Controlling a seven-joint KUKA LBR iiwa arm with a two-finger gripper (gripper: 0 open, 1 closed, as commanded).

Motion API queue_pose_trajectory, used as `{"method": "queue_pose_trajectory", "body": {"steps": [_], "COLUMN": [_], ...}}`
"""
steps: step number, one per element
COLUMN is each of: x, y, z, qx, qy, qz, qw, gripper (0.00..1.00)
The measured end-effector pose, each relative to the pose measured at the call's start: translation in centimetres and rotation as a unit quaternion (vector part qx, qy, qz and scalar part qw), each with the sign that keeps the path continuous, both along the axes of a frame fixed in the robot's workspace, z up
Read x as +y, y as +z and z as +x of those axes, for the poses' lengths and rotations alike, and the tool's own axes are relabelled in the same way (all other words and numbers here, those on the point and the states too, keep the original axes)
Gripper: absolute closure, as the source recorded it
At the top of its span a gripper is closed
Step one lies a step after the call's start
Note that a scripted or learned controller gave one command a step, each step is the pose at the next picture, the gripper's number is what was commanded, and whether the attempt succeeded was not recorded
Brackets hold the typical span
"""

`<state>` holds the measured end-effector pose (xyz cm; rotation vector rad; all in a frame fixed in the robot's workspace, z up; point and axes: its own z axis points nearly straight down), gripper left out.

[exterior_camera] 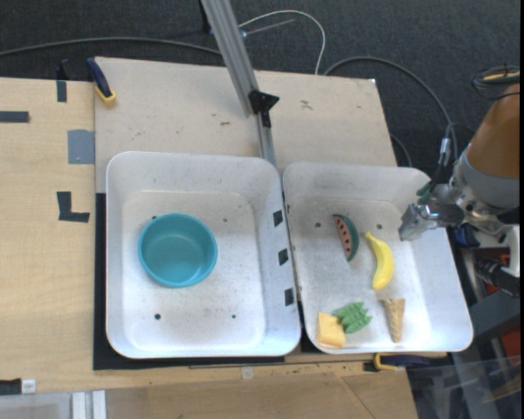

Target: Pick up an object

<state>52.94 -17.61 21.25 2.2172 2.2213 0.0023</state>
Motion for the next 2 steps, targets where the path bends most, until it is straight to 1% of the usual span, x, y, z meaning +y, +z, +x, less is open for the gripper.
{"method": "queue_pose_trajectory", "body": {"steps": [1, 2], "x": [0.6, 5.1], "y": [6.1, 4.7], "z": [0.4, 1.8], "qx": [-0.001, 0.003], "qy": [0.001, 0.002], "qz": [-0.0004, 0.0009], "qw": [1.0, 1.0], "gripper": [1.0, 1.0]}}
